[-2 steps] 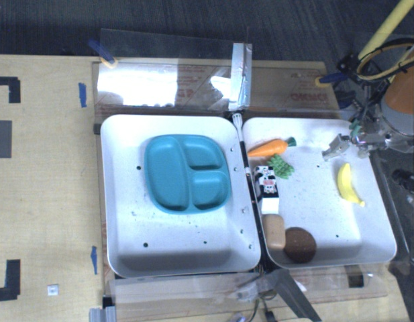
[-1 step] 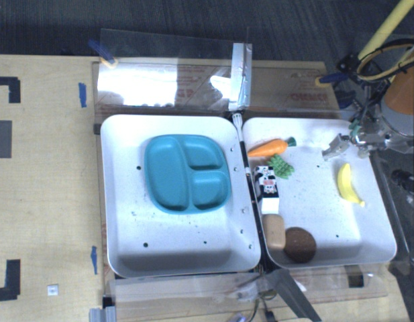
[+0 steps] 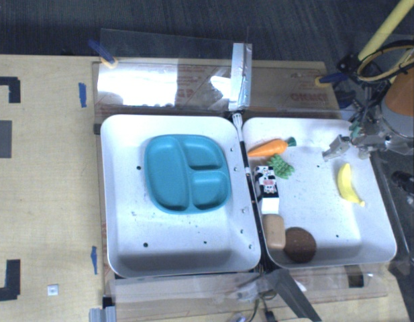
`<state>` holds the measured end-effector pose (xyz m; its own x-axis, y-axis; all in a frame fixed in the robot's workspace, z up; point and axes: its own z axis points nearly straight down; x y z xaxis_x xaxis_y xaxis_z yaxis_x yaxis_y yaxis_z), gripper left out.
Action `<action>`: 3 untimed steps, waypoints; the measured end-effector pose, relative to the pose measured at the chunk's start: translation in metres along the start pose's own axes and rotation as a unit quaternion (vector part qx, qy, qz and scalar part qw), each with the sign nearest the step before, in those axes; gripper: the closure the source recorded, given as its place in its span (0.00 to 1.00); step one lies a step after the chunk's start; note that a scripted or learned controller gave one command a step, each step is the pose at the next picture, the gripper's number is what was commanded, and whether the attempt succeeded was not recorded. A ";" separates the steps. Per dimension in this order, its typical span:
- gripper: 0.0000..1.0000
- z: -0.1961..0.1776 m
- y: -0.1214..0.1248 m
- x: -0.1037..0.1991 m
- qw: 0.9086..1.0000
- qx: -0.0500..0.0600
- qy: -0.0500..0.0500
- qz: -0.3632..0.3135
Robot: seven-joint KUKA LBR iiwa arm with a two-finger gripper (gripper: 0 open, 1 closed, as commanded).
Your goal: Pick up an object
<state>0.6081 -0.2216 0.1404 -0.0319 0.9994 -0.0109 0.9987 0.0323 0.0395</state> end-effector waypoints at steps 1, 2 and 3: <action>0.00 0.000 0.000 0.000 1.000 -0.002 0.000 0.003; 0.00 0.000 -0.001 0.000 1.000 -0.003 0.000 0.006; 0.00 0.000 -0.001 0.000 1.000 -0.003 0.000 0.007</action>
<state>0.6073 -0.2214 0.1399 -0.0173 0.9998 -0.0110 0.9988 0.0178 0.0460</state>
